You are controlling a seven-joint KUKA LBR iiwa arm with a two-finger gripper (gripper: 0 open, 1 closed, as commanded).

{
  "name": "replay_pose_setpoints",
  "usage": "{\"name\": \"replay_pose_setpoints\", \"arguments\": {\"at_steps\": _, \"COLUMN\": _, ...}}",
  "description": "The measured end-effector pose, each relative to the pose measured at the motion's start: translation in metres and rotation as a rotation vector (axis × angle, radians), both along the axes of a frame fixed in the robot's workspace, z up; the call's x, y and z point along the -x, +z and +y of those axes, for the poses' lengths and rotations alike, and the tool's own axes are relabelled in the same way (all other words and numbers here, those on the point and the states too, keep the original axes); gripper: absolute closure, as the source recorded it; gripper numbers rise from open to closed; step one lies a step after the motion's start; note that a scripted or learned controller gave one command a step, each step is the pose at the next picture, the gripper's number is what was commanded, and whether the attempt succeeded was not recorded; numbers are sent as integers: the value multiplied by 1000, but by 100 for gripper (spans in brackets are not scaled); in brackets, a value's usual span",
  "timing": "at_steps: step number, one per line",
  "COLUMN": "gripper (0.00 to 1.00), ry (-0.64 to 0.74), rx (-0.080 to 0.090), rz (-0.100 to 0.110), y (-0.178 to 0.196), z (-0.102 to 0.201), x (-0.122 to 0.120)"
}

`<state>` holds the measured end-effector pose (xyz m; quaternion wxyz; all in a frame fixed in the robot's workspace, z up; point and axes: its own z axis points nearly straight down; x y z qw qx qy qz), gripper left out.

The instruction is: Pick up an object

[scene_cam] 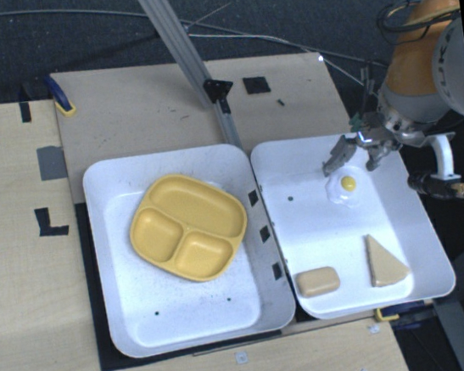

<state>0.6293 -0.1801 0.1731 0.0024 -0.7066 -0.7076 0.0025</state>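
Hand (358,153) spread, gripping nothing — fried egg (346,186) lies just below it in the right bin (409,224).

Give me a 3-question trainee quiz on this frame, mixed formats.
1. True or false: the yellow divided plate lies in the left bin.
2. How many items lie in the right bin?
3. Which is nearest the gripper: A) small yellow-and-white object, B) tan wedge, C) tan rounded block?

Key: 1 true; 2 three; 3 A.
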Motion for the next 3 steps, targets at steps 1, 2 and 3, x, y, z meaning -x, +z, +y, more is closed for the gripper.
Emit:
{"name": "replay_pose_setpoints", "arguments": {"at_steps": 1, "gripper": 0, "ry": 1, "rx": 0, "rz": -1, "y": -63, "z": 7, "x": 1}}
{"name": "replay_pose_setpoints", "arguments": {"at_steps": 2, "gripper": 0, "ry": 0, "rx": 7, "rz": -12, "y": -84, "z": 5, "x": -2}}
{"name": "replay_pose_setpoints", "arguments": {"at_steps": 3, "gripper": 100, "ry": 2, "rx": 8, "rz": -16, "y": -73, "z": 6, "x": -3}}
